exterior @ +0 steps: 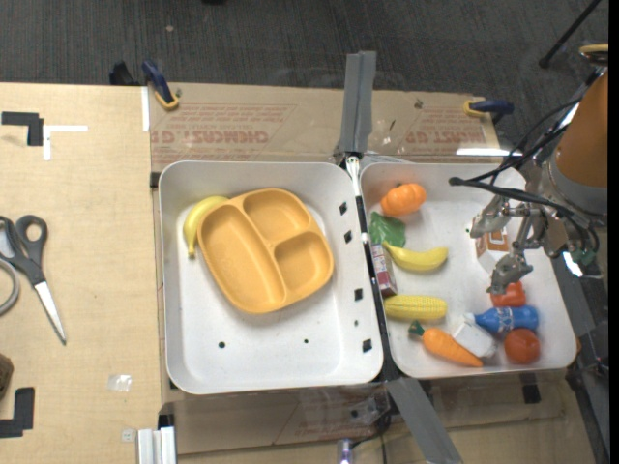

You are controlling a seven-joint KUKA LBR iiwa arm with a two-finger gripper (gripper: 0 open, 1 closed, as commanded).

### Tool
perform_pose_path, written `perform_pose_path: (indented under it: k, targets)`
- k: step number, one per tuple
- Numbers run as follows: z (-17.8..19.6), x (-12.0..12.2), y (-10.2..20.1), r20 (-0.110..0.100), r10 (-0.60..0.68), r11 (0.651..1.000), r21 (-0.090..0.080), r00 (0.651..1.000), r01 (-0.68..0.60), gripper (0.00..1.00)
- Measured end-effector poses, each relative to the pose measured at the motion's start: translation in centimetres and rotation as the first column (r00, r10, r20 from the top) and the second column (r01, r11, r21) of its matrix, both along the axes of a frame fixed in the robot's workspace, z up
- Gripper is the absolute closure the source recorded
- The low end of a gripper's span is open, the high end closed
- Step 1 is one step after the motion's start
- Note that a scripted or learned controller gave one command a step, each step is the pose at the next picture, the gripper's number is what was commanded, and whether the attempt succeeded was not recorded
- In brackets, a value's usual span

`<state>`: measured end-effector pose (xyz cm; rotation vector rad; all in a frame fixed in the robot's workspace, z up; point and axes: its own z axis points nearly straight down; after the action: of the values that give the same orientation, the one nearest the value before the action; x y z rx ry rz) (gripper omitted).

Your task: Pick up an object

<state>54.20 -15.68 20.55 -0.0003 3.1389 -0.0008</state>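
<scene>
The gripper (505, 276) hangs over the right bin (440, 187); I cannot tell how it is set. Directly beneath it crowd a small red toy (510, 296), blue bottle (510, 319) and tomato (522, 345): it may nudge neighbours or pinch nothing.

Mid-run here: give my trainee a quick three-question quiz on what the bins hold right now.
1. True or false: the yellow divided plate lies in the left bin.
2. Which lies nearest the gripper? A) corn cob B) red item C) the banana in the right bin
3. Fill in: the carrot lies in the ___ bin.

Key: 1 true; 2 B; 3 right.
</scene>
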Motion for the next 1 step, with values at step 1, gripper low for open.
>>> perform_pose_path:
  k: [1]
  targets:
    - [-11.33,-1.83,4.79,0.0,-0.088,0.996,0.0,0.996,0.088,0.0]
